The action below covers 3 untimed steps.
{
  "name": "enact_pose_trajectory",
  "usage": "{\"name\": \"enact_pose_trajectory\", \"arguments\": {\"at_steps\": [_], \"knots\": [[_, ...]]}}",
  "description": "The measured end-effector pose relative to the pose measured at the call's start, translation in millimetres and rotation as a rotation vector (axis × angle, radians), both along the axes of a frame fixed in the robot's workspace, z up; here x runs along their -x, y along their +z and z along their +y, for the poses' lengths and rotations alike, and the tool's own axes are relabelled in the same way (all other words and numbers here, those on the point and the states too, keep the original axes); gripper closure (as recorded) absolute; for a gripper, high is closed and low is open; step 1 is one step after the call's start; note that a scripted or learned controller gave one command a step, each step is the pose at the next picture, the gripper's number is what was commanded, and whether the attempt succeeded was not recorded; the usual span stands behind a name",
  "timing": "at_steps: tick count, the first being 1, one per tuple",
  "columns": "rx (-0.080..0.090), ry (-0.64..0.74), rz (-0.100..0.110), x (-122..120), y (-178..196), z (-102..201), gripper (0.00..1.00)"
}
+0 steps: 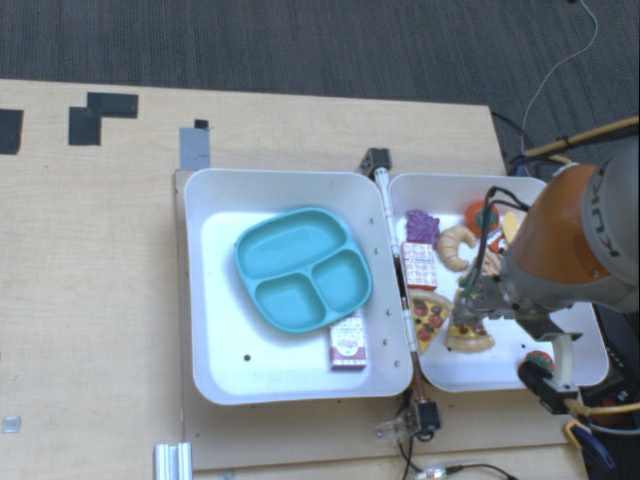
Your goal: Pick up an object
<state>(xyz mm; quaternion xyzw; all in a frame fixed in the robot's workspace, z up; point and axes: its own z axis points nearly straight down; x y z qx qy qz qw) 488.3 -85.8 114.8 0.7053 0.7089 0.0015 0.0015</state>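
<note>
My gripper [466, 313] is lowered into the right bin [590, 368], just above a tan and yellow toy food piece [470, 343] near the bin's front. A pizza slice [428, 318] lies directly to its left. Behind it sit a croissant [455, 244], a red and white carton [418, 265] and purple grapes [421, 226]. A red tomato [476, 214] and a yellow item [511, 228] show at the back, partly hidden by the arm [560, 243].
The left bin [215, 358] holds a blue divided plate [302, 267] and a small pink and white carton [347, 345] in front of it. A black part of the arm [545, 380] hangs over the right bin's front right corner. Cables trail at the right.
</note>
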Motion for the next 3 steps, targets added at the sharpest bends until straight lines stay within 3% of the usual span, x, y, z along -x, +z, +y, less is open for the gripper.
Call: {"name": "enact_pose_trajectory", "arguments": {"at_steps": [1,2,3], "knots": [[-0.001,0.0,0.0,0,84,46,1.0],[-0.001,0.001,0.001,1,84,46,0.0],[0.0,-0.003,0.004,2,19,-13,0.0]]}}
